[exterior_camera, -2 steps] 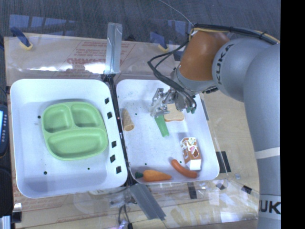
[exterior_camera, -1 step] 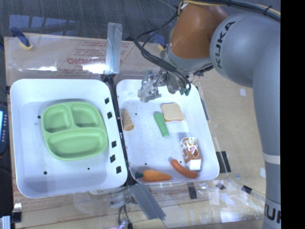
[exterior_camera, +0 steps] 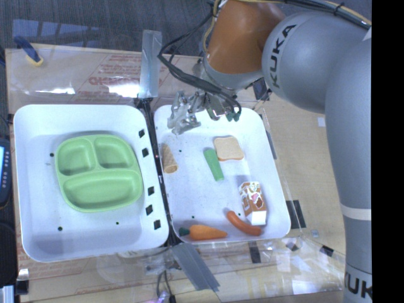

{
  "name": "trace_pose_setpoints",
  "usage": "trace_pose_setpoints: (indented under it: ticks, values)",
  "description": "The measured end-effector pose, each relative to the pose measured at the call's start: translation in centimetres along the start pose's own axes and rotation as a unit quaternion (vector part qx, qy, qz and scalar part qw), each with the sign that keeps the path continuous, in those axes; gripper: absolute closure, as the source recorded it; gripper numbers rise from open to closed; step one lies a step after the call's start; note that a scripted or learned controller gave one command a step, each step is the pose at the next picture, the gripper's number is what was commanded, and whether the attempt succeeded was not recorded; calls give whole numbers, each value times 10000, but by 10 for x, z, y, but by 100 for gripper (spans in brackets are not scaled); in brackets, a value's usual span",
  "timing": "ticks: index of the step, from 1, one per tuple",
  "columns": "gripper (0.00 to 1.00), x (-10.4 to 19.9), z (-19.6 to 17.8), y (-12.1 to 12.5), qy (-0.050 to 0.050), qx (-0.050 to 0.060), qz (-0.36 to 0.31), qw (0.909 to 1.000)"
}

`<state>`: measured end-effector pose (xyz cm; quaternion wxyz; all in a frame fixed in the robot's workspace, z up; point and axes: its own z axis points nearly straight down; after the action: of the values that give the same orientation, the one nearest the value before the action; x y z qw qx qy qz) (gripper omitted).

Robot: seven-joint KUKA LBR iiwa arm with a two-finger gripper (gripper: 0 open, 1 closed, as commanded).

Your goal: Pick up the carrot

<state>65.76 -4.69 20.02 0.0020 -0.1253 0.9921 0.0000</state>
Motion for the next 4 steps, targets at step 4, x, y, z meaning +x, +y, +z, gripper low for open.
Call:
trace_pose_setpoints:
  ticks: [4]
  values:
    - [100, -56, -8, 221, -9, -10, -5545, 8322]
